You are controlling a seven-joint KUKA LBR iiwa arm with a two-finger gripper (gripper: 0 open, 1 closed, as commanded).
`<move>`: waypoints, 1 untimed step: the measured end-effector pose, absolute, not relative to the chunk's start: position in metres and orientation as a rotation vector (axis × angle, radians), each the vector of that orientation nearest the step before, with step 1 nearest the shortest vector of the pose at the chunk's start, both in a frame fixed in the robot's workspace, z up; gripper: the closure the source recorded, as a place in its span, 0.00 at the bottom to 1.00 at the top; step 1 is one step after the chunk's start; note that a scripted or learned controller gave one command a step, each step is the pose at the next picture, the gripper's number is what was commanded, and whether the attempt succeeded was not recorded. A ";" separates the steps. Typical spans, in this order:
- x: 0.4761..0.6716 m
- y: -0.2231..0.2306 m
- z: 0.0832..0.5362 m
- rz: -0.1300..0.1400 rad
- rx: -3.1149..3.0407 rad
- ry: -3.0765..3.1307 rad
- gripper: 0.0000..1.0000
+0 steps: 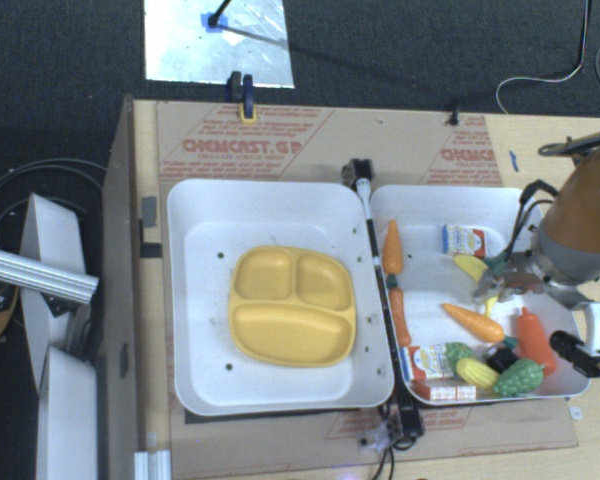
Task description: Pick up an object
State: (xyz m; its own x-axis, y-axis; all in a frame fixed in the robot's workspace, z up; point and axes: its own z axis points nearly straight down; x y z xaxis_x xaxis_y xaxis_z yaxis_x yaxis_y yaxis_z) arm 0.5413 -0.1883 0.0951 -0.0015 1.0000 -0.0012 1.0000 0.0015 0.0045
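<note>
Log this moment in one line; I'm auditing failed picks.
pincer low in right bin | above carrot | grip unclear | yellow tray in left bin

My bench (pixel 280 133), topped with printed brown cardboard, carries two shallow white bins touching side by side, the left bin (pixel 195 298) and the right bin (pixel 420 208) before me.

The light is bright and even, coming from above. The two white bins (pixel 280 203) look almost washed out, with only soft, weak shadows along their walls. A shiny metal sheet (pixel 218 28) at the top gives pale glare. The picture is a little soft and grainy, and small toys look slightly blurred.
</note>
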 end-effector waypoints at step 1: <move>0.518 -0.139 0.174 0.003 2.216 2.223 1.00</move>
